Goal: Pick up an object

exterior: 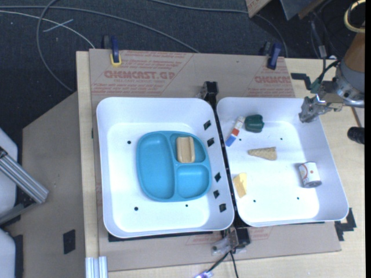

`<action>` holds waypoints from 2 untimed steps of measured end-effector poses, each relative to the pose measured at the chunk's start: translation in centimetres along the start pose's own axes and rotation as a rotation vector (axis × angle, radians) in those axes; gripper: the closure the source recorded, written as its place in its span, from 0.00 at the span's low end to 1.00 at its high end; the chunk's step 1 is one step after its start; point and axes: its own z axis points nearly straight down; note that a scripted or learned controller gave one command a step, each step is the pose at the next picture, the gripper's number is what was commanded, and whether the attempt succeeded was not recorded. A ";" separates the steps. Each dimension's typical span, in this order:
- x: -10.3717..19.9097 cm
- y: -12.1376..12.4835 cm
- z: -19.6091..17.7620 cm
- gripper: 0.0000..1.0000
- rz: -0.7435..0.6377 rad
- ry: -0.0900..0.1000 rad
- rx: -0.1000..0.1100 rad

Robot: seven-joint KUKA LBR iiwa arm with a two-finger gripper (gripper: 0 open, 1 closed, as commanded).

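In the right bin [324, 204], we see a yellow block [240, 185] by the near left edge, a small can [309, 174] by the right edge, a tan wedge [263, 153] in the middle, and a marker [235, 131] and a green thing [254, 123] near the far left corner. We think the can may roll away, and the wedge lies flat and may slip. The end effector [310, 110] hangs over the far right corner, holding nothing. We cannot tell how wide it is.
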 end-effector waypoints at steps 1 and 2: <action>0.0 0.1 -2.0 1.00 0.000 0.002 0.003; 5.3 -0.8 -3.0 1.00 -0.005 0.006 0.008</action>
